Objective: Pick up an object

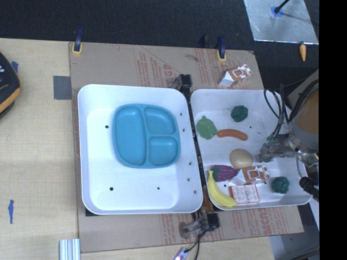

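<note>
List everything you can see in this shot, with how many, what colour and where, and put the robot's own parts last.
bins: 2, white, side by side on the bench
divided plate: 1, blue, left bin
banana: 1, yellow, right bin, near edge
grapes: 1 bunch, purple, beside banana
sausage: 1, orange-red, right bin
leafy green: 1, green, right bin
round greens: 2, dark green, right bin
potato: 1, tan, right bin
cartons: 3, white-orange, two in right bin, one beyond it
clamps: 2, far edge
gripper: 1, grey, over right bin

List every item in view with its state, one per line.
Blue plate: flat in left bin.
Banana: lying at right bin's front edge.
Sausage: lying flat.
Potato: resting beside the gripper.
Carton: outside the bins, on its side.
</note>
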Controlling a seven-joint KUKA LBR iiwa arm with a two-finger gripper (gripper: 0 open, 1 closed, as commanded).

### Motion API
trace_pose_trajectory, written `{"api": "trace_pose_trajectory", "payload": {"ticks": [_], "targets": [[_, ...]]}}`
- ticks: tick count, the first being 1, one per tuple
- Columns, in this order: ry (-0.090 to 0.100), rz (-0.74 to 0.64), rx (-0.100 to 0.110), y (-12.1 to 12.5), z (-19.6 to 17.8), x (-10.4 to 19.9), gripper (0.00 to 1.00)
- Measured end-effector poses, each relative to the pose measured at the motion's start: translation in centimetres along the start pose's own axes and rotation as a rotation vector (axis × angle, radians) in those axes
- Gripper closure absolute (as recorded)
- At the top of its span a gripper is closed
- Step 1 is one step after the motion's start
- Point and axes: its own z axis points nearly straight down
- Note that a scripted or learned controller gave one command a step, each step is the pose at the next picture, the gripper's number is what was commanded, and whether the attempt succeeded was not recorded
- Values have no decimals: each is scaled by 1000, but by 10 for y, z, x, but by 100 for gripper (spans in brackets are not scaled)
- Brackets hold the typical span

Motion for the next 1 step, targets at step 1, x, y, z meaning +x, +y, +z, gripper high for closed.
{"api": "trace_pose_trajectory", "payload": {"ticks": [1], "targets": [[1, 0, -3, 121, -1, 34, 0]]}}
